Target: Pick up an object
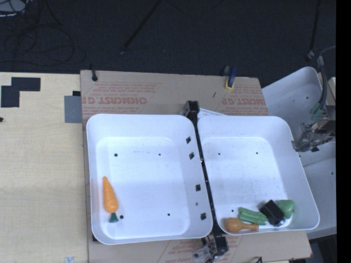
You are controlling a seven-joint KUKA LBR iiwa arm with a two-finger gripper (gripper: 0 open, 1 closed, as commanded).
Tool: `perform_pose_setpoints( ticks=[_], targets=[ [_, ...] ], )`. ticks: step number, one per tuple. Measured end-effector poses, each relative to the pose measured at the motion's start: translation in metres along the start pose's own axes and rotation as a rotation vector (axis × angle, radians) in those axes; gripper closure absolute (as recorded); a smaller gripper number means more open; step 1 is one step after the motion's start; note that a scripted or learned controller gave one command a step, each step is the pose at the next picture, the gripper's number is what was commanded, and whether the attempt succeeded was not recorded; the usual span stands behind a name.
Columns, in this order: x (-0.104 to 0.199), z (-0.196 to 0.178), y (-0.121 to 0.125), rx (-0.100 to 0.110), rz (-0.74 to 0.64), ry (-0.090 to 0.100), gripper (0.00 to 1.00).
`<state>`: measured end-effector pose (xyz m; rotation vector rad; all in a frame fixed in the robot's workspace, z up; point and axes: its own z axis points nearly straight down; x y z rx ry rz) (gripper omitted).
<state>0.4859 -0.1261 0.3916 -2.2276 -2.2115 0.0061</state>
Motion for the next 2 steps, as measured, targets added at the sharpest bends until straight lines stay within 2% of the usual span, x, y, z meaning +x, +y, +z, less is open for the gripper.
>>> perform_pose_setpoints(
  ticks=[1, 2],
  targets=[
    [-0.074, 0.091, 0.026, 0.006, -0.001, 0.000, 1.00],
    [0.010, 0.176, 0.048, 0.007, -0.014, 0.007, 1.00]
  ],
)
